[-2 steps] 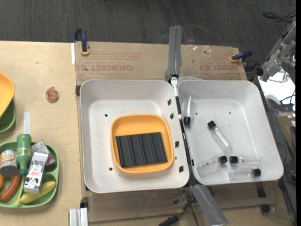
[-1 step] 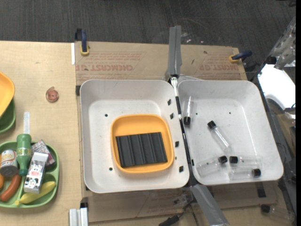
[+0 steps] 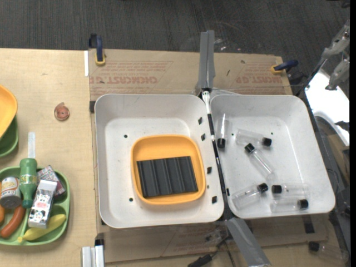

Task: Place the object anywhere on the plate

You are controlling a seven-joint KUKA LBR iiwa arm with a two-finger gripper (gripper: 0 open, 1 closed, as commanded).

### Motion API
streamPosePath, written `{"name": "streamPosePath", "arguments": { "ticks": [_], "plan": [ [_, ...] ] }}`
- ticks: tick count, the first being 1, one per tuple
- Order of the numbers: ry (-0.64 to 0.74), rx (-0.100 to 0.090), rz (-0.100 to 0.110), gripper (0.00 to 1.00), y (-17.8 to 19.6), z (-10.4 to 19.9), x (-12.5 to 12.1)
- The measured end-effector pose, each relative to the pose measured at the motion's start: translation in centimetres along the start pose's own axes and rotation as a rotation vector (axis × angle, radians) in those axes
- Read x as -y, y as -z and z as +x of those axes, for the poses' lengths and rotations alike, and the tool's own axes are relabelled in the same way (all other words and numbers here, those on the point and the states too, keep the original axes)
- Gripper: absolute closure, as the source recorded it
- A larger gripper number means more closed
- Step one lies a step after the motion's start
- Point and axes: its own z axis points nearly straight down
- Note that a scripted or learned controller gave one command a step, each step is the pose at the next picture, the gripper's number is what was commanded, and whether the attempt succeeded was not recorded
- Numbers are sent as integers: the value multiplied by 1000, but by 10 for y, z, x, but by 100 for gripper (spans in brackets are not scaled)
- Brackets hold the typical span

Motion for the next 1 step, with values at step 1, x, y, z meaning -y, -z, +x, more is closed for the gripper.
{"name": "streamPosePath", "arguments": {
  "ticks": [1],
  "plan": [
    [177,-1,0,0,56,62,16]
  ]
}}
